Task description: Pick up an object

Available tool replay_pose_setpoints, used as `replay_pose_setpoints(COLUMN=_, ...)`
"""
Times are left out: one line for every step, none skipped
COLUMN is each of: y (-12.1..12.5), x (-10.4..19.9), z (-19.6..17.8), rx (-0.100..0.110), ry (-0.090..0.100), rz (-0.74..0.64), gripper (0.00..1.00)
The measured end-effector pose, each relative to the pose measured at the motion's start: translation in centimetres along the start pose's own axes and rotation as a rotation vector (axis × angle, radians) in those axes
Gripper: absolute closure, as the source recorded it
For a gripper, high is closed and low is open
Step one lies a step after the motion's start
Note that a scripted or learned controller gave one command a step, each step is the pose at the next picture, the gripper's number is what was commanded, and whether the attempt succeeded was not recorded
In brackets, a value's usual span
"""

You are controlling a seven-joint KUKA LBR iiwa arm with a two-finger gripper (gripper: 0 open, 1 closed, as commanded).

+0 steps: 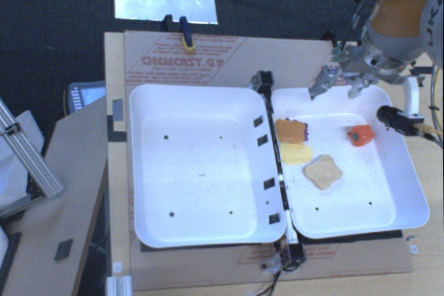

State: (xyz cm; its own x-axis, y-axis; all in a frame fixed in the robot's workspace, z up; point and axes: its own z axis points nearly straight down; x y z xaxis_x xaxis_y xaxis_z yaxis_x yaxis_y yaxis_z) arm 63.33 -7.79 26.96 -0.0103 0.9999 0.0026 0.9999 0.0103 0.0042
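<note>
You are watching the tool (341, 78) hovering open and empty above the far rim of the right bin (409, 208). Inside that bin, the red pepper (360, 135) is lying nearest. You are needing a descent onto it next.

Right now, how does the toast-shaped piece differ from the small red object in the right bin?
The toast-shaped piece is tan, flat and larger; the small red object is red-orange, chunkier and smaller. The toast lies nearer the bin's middle, the red object nearer the right wall. Both rest in the right bin.
</note>
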Motion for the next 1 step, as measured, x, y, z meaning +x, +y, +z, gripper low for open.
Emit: replay_pose_setpoints(y=-4.67, x=5.67, z=-3.5, rx=0.003, ry=0.0, rz=0.001, gripper=0.0)
